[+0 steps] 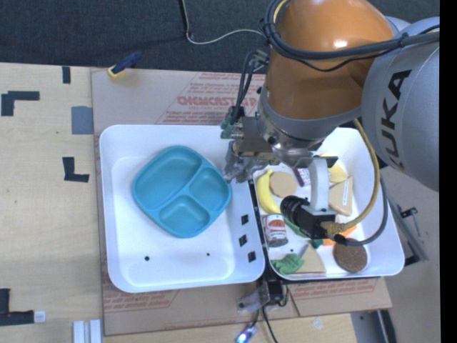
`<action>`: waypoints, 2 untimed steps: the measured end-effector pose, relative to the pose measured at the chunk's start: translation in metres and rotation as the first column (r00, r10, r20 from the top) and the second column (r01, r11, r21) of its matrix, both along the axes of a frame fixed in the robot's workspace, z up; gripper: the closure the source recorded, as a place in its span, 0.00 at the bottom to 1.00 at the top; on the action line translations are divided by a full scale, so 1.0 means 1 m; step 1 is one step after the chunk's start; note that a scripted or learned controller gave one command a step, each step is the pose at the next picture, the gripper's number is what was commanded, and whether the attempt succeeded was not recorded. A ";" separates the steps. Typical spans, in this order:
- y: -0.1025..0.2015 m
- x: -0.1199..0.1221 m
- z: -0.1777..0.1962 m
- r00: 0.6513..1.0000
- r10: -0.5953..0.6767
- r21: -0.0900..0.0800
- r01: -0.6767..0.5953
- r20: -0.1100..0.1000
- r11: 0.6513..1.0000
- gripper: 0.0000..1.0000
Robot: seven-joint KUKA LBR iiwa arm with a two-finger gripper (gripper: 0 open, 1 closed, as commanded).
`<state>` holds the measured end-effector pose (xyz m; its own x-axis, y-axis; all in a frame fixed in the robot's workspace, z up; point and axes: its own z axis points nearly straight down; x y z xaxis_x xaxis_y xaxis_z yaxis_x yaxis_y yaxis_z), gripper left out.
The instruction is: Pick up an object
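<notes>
Orange-banded arm (328,41) above right bin (382,245) — claw (237,164) just beside blue divided plate (182,190) — released or clenched, unclear

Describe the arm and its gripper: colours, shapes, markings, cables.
The arm is a bulky, rounded grey casing with black KUKA lettering on its side. A glossy orange band, dome-shaped from above, sits over the wrist, with thin black cables looped across it. The gripper is a compact dull-metal assembly with dark wiring.
</notes>
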<state>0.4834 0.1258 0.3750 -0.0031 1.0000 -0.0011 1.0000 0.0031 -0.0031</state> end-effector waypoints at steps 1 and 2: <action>0.000 0.000 0.009 1.000 0.001 -0.001 -0.001 -0.002 1.000 1.00; 0.001 0.000 0.019 1.000 0.002 -0.002 -0.002 -0.004 1.000 1.00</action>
